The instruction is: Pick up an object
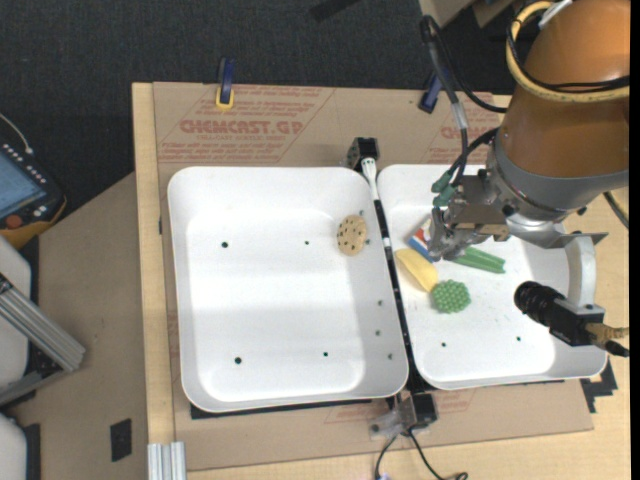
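Gripper [447,240] low in the right bin [520,363], down among a small cluster — we judge this the reach-and-grasp step, nothing lifted clear. Whether it has closed on anything we cannot tell. Just beside it lie a yellow piece [416,269], a green stick [482,260], a red-and-blue item [421,240] half hidden under the tool, and a green knobbly ball [450,296] a little nearer us. A speckled cookie [351,234] sits alone in the left bin [260,368]. Next we would want a firm closure on one piece, then a straight lift. Arm [565,108] comes in from the right, wrist pointing down, orange band above.
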{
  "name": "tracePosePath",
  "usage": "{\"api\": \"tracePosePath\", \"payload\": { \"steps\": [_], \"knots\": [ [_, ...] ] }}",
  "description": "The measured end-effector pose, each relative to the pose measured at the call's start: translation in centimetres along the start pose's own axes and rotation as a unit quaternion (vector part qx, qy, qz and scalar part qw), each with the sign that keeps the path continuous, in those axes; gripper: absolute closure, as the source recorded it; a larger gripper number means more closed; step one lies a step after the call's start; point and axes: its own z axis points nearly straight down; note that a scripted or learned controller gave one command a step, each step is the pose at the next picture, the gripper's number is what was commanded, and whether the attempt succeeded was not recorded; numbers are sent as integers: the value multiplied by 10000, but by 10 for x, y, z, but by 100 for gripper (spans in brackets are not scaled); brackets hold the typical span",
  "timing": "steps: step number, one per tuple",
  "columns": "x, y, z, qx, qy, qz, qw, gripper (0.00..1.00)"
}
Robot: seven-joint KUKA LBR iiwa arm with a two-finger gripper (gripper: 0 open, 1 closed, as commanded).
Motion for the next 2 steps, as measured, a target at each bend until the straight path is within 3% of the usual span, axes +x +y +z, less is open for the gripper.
{"api": "tracePosePath", "payload": {
  "steps": [1, 2],
  "knots": [
    [22, 1, -96, -132, 22, -33, 9999, 100],
    [19, 0, -58, -44, 9, -10, 10000, 100]
  ]
}}
